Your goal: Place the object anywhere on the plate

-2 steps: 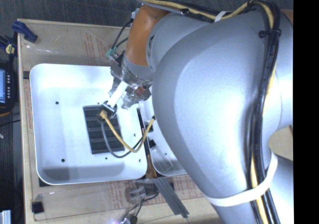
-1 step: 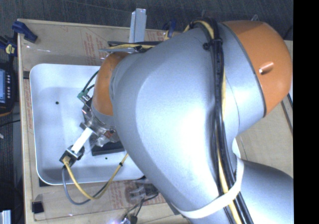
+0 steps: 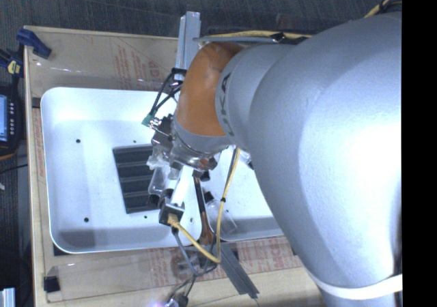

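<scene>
Camera view from above: a grey arm (image 3: 321, 155) with an orange band (image 3: 201, 97) reaches over the left white bin (image 3: 68, 162) on the desk (image 3: 102, 53). Its pincer (image 3: 160, 186) hangs over a dark ribbed object (image 3: 133, 179) lying flat in that bin; I cannot tell the pincer's state.

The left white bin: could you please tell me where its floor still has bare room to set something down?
In the shallow white left bin, the floor is bare along the far wall and down the left side, beside the dark ribbed rectangular plate. It is crowded at the plate's right edge, under the grey arm's wrist.
</scene>
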{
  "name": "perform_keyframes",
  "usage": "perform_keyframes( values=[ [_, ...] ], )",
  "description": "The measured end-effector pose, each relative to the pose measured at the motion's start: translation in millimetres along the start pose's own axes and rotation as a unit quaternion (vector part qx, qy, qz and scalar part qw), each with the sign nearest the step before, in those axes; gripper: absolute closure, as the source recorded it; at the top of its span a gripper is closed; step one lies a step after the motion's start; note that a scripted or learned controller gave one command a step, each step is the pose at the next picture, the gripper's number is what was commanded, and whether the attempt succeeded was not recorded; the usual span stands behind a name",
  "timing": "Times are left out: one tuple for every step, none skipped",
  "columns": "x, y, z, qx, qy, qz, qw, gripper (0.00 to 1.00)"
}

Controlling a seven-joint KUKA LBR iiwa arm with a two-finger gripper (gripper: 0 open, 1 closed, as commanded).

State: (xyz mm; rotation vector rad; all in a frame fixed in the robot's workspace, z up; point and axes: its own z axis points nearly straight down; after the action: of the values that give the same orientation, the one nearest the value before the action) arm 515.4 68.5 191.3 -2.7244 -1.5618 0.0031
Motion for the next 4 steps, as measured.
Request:
perform_keyframes(
  values=[
    [60,-7,98,0.001,0.001,0.177,0.9842,1.00],
    [-8,28,0,0.001,0.001,0.325,0.9458,1.00],
    [-7,27,0,0.002,0.001,0.324,0.9460,0.00],
    [-7,27,0,0.002,0.001,0.324,0.9460,0.00]
  ],
)
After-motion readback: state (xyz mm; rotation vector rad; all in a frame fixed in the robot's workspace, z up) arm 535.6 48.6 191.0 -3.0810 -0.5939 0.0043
